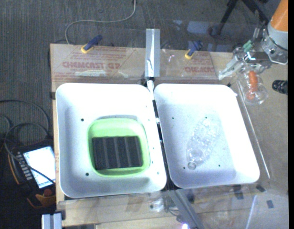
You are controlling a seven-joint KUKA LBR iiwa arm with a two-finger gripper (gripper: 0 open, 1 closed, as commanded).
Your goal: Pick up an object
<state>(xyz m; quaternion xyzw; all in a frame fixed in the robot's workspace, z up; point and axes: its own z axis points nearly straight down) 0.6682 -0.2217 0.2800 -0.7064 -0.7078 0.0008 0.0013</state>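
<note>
My gripper (243, 63) hangs at the upper right, over the far right corner of the right bin (242, 128). Just below it is a small clear, glass-like object with an orange part (253, 86); the two overlap, and I cannot tell whether it is being held. A clear plastic bottle (202, 141) lies on its side in the right bin, cap toward the near edge. In the left bin (70, 109) sits a light green tray with a dark ridged inside (117, 148).
A metal bar (152, 51) stands upright behind the seam between the bins. Two blue and yellow clamps (91, 44) (193, 50) grip the back board. Cables and a small screen (37, 163) lie on the floor at the left.
</note>
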